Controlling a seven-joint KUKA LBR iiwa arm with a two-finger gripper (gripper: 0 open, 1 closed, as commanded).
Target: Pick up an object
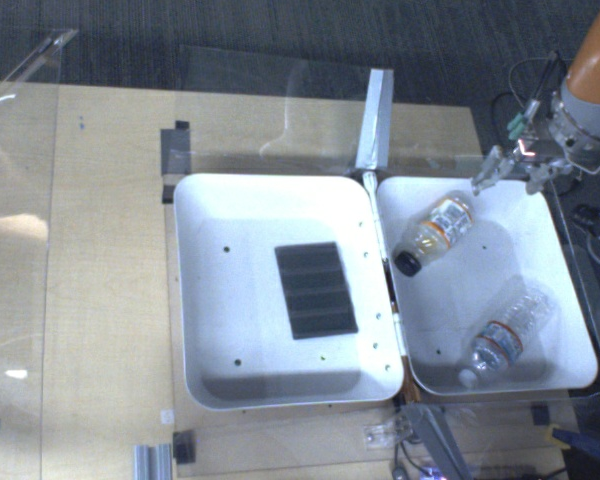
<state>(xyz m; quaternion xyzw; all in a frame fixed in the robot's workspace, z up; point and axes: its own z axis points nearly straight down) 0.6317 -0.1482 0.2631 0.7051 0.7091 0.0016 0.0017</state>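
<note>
Gripper (508, 171) open, over right bin's (570, 298) far rim.

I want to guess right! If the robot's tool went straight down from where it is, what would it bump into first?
Probably the white floor of the right bin near its top edge. The tool hangs above that corner, up and right of the black-capped bottle, though depth is unclear.

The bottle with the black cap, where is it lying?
The bottle with the black cap lies tilted in the upper left part of the right bin, its cap near the wall beside the left bin.
</note>
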